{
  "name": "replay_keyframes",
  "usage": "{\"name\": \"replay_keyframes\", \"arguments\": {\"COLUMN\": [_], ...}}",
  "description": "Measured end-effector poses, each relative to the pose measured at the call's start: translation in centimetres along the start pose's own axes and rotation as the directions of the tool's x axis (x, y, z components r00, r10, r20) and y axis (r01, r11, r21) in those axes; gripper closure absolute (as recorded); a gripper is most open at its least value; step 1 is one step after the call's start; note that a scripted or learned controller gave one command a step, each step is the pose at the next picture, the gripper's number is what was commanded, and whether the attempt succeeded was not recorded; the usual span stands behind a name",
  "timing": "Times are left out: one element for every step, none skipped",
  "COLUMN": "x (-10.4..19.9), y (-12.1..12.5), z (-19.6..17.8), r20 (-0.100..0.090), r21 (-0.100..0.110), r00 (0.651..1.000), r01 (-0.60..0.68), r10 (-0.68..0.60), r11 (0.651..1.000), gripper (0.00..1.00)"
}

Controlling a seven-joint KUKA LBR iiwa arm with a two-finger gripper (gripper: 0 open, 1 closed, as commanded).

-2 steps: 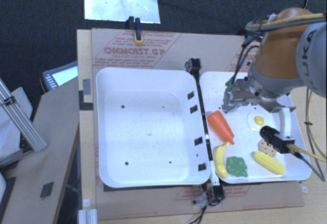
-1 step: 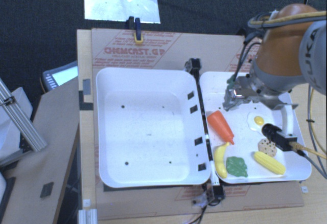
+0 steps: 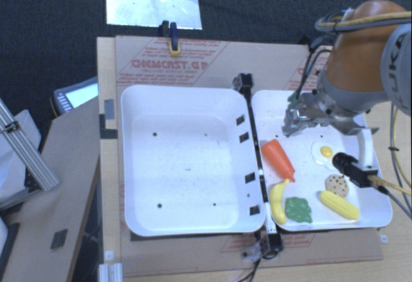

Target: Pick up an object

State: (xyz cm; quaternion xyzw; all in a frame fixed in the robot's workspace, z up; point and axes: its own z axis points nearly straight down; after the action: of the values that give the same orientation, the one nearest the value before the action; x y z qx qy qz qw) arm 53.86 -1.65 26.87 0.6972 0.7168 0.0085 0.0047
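The tool (image 3: 297,118) hangs over the top part of the right bin (image 3: 270,102), at the right of the frame. It points down and to the left. I cannot tell if it is shut or not, and I see nothing held in it.

The nearest thing to grab is the carrot (image 3: 279,158). It lies just below the tool in the frame, a little to the left, near the wall between the two bins. Its long side runs from upper left to lower right, with the fat orange end at the top. I think the tool needs to drop down and slide toward the bottom of the frame to reach it, then close across the carrot's thin side.

The egg (image 3: 324,153) sits to the right of the carrot, below the arm. A black part on the arm (image 3: 348,167) sticks out just beside it. The cookie (image 3: 336,185) is below the egg. The corn (image 3: 339,205) lies near the bottom right corner of the bin, slanted. The banana (image 3: 278,200) stands almost up and down in the frame, below the carrot, close to the middle wall. The green leaf (image 3: 298,209) touches the banana on its right.

The left bin (image 3: 135,165) is beside the right one. Both bins rest on the counter (image 3: 193,62).
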Motion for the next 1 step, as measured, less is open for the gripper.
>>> {"name": "replay_keyframes", "arguments": {"x": [0.03], "y": [0.10], "z": [-1.05], "r20": [0.000], "r21": [-0.002], "r00": [1.000], "r01": [0.005], "r10": [-0.005], "r11": [1.000], "gripper": [1.00]}}
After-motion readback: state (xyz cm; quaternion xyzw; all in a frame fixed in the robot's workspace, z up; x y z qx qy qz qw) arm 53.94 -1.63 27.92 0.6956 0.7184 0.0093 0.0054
